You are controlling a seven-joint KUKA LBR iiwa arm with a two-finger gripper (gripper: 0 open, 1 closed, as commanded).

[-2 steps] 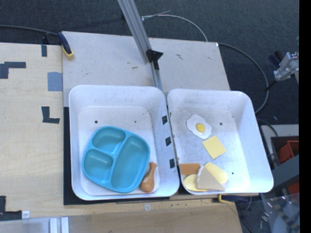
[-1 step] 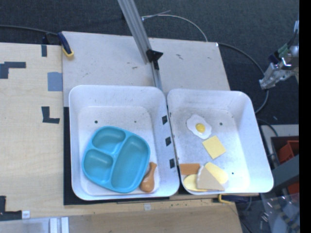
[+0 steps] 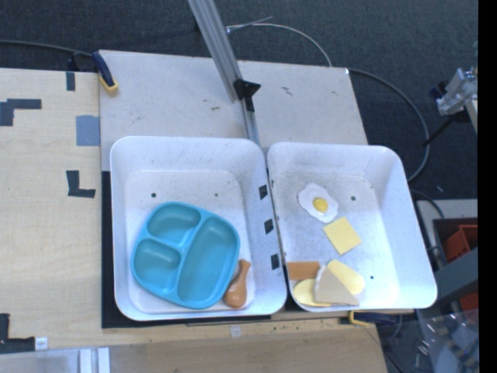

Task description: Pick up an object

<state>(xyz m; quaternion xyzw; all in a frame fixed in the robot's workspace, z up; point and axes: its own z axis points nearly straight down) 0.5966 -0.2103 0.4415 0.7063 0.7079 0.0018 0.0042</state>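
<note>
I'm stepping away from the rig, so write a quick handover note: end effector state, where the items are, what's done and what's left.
End effector: can't tell its state from this view.
Left bin: blue divided plate, toy drumstick at its lower right edge.
Right bin: fried egg, yellow cheese square, brown piece, pale wedge on a yellow item.
Done: nothing lifted.
Left: pick up an object.

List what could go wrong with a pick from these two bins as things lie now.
1. The cheese slice and fried egg lie flat on the right bin floor, so the gripper may slide over them.
2. The pieces in the near corner overlap; one may drag another.
3. The drumstick lies against the blue plate and left bin wall, a tight spot.
</note>
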